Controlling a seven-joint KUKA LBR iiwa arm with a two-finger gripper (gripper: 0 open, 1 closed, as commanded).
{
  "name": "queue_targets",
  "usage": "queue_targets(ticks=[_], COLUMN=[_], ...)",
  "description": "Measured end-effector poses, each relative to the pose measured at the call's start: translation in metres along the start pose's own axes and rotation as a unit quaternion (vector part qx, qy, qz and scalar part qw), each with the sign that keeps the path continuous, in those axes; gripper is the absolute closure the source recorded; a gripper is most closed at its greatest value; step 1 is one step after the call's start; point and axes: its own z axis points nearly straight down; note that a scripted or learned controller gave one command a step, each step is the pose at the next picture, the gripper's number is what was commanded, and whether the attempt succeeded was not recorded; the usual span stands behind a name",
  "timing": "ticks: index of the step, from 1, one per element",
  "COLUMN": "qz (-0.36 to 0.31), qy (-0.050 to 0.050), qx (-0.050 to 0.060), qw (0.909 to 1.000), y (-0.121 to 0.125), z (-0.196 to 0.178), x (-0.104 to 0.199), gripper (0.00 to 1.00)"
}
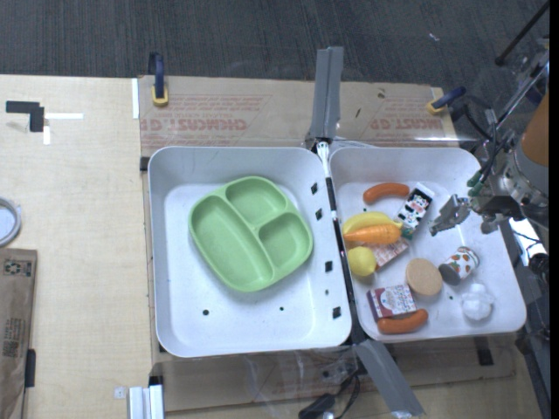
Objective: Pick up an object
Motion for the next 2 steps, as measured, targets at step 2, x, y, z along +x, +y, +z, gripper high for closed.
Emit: queue_targets(ticks=[2], qz=[-0.048], qy=[0.0], qx=[-0.001], qw=[0.9988], y=[0.009], z=[0.114], x=[-0.035], gripper=[0.0])
